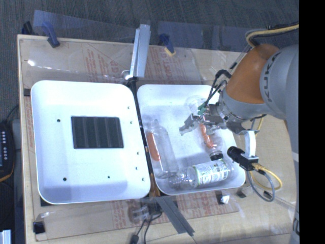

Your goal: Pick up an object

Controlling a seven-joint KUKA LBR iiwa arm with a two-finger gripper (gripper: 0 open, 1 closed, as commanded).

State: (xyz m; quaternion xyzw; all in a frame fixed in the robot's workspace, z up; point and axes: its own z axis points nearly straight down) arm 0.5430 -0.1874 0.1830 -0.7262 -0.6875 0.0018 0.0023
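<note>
My gripper (192, 124) hangs over the middle of the right bin (167, 98), reaching in from the right. Just right of it lies a small clear bottle with an orange part (206, 136). A clear bottle with an orange strip (158, 147) lies lengthwise along the bin's left side. At the bin's near edge a clear bottle with a pale label and a black cap (209, 172) lies on its side. A clear rounded piece (193, 104) sits behind the gripper. Nothing shows between the gripper's tips.
The left bin (51, 100) holds a flat dark ribbed panel (97, 132) at its middle. A grey metal bar (139, 50) stands behind the gap between the bins. Blue clamps (51, 37) hold a clear sheet at the bench's back.
</note>
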